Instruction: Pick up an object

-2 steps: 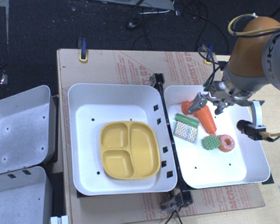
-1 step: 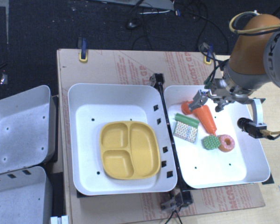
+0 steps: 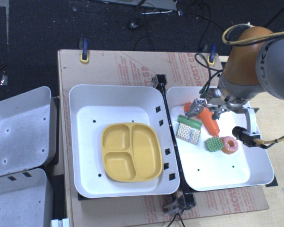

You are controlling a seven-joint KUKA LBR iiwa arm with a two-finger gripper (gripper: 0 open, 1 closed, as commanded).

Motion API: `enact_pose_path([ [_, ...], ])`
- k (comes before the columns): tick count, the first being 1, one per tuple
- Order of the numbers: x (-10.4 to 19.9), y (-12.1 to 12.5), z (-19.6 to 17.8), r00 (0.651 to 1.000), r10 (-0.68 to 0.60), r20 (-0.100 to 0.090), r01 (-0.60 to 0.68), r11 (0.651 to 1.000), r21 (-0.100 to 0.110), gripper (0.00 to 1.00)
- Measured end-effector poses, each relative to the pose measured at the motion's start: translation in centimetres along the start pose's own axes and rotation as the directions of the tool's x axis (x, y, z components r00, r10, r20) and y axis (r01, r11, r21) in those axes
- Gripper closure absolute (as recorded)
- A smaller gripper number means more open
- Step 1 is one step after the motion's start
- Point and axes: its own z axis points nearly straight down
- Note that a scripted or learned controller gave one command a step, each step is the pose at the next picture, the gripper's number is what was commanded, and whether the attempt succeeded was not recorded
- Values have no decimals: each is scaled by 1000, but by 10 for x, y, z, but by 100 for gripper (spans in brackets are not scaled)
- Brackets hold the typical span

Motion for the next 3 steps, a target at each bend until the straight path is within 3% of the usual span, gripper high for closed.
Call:
enact_pose_path([
  [2, 3, 10, 88, 1000, 0, 2, 0, 1000, -4, 0],
  [3, 3, 11, 76, 1000, 1, 2, -1, 1000, -7, 100],
])
